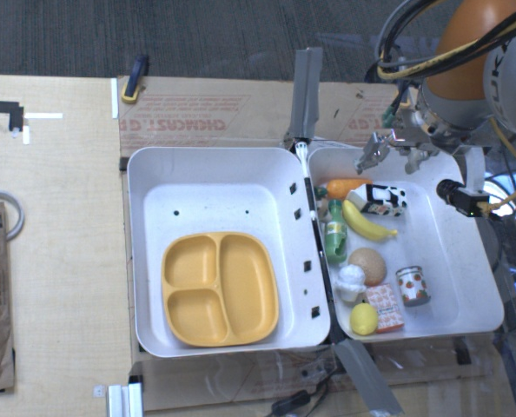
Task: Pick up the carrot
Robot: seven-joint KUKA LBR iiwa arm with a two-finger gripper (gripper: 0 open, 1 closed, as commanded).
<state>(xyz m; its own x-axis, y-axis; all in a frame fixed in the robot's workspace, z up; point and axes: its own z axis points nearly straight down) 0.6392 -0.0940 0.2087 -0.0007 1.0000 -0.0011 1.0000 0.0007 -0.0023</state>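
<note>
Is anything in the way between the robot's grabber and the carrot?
No. In the camera view, only bare white bin wall lies between the end effector and the carrot.

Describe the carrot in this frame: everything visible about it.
The carrot is a smooth orange piece, plastic-looking like a toy, with a greenish stub at its left end. It lies roughly level near the back of the right bin, just behind the banana and left of a small black-and-white item. The gripper is above and to its right, not holding it.
</note>
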